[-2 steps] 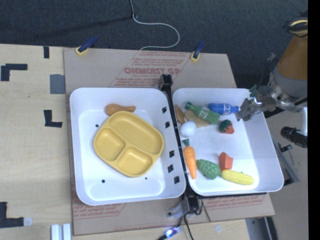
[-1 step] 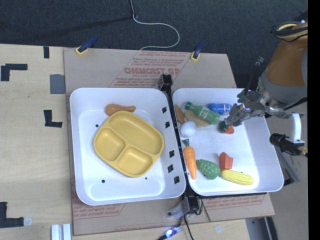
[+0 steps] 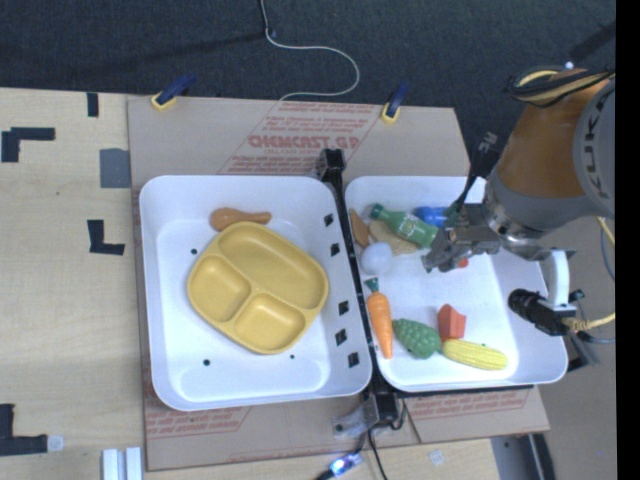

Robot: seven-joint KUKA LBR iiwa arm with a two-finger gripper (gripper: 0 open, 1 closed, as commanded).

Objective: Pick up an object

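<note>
My gripper (image 3: 447,252) hangs over the upper middle of the right bin (image 3: 520,368), just right of a green bottle (image 3: 404,225) and below a blue object (image 3: 431,214). Nothing shows between its dark fingers. Lower in the same bin lie an orange carrot (image 3: 380,321), a green vegetable (image 3: 417,338), a small red piece (image 3: 451,321) and a yellow corn cob (image 3: 475,354). A white ball (image 3: 377,258) and a brown item (image 3: 358,228) rest against the bin's left wall.
The left bin (image 3: 160,298) holds a yellow divided plate (image 3: 257,286) and an orange chicken-leg toy (image 3: 238,217) behind it. A black divider (image 3: 340,258) separates the bins. A black fitting on a cable (image 3: 535,310) sits at the right bin's right edge.
</note>
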